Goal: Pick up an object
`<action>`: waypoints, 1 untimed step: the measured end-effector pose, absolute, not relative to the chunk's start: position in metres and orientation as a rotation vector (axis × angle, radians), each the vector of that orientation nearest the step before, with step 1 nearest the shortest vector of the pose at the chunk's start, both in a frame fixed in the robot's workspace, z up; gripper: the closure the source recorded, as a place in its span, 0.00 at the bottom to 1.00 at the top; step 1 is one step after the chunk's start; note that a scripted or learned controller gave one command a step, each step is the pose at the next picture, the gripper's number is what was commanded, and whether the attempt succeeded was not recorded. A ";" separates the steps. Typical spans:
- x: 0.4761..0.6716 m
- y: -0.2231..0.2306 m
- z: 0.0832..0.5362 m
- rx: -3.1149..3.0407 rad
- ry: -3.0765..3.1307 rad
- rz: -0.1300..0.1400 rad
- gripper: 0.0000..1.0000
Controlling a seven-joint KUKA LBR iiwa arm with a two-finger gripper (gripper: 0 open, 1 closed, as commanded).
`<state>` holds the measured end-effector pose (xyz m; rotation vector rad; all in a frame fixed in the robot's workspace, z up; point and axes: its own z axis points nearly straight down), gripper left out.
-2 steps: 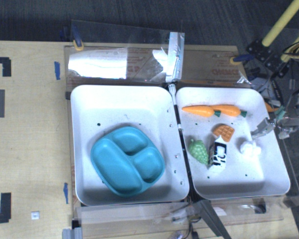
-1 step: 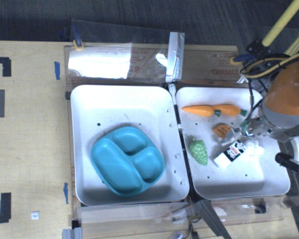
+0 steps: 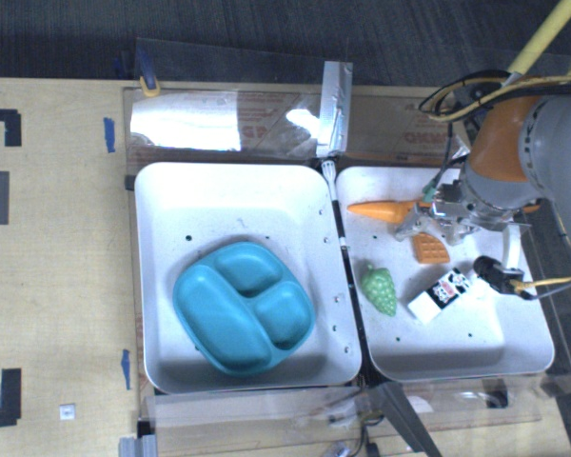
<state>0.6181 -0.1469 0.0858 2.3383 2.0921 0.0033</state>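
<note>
The right bin holds an orange carrot lying flat near its far left. In front of the carrot lie a small orange ridged biscuit, a green bumpy toy and a white box with a black print. My gripper hangs low over the far part of this bin. It is just right of the carrot's thick end and directly above the biscuit. Its metal body hides part of both. I see nothing lifted off the bin floor.
The left bin holds a blue divided plate. A ridge separates the two bins. A clear plastic sheet and a metal bracket stand behind them. Cables loop near the arm at the right.
</note>
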 end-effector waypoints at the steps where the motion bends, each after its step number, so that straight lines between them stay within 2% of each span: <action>1: 0.620 -0.147 0.099 2.331 2.090 0.009 1.00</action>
